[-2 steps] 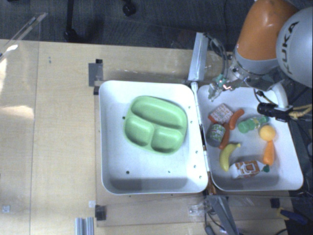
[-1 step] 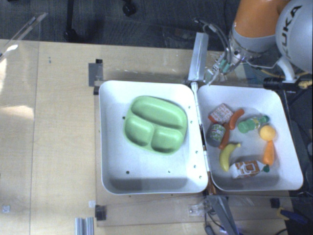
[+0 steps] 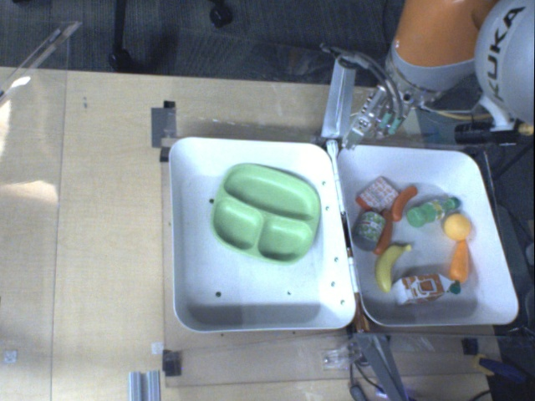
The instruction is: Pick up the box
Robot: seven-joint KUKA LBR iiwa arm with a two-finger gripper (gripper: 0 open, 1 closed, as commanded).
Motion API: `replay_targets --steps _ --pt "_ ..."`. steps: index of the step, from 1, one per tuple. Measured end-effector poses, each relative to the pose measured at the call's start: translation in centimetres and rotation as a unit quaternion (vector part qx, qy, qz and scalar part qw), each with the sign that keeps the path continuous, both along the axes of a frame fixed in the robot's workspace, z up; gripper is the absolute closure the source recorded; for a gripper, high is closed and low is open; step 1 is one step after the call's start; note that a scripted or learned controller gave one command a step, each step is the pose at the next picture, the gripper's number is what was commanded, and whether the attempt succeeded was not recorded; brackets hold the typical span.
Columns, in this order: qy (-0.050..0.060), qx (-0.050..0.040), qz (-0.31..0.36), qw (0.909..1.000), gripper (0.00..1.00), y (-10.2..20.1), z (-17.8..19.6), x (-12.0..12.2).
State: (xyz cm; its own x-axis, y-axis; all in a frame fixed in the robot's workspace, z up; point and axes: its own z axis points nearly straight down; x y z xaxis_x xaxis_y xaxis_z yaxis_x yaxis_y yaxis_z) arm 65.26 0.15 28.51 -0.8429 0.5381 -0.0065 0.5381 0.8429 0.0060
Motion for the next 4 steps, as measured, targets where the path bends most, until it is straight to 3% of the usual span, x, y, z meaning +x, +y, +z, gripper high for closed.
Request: replay_targets --steps 1,2,3,4 --pt "-0.001 -0.0007 0.112 0.9938 1.0 2.8 0.7 -0.1" --pt "-0.001 -0.0016 0.231 0.9729 1.0 4.1 0.1 0.2" --pt "-0.001 -0.0023 0.341 0.9401 1.0 4.5 -1.3 -1.9" --pt "-0.001 -0.0037 0.47 0.8825 1.0 2.3 -1.7 -5.9"
